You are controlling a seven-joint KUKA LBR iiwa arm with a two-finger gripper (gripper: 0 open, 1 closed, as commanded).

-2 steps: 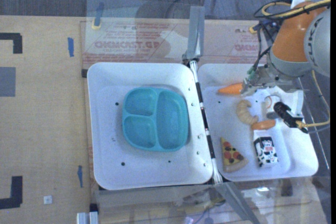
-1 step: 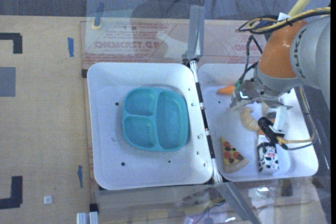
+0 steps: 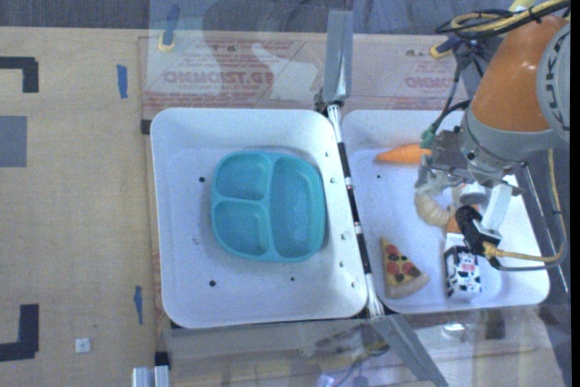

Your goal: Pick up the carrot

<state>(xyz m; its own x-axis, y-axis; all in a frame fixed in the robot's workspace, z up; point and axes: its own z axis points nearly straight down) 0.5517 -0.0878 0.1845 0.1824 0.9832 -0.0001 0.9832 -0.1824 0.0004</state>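
While the carrot [image 3: 402, 155] lies loose near the right bin's [image 3: 391, 206] far wall, the tool [image 3: 444, 178] hangs just beside it — clenched or released cannot be told — seemingly placed for approach.

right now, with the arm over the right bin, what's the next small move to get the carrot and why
Probably a short shift left in the view, to centre the gripper over the orange tapered carrot. The carrot lies flat near the back of the right white bin, its thick end beside the gripper, which sits nearer the beige croissant-shaped toy.
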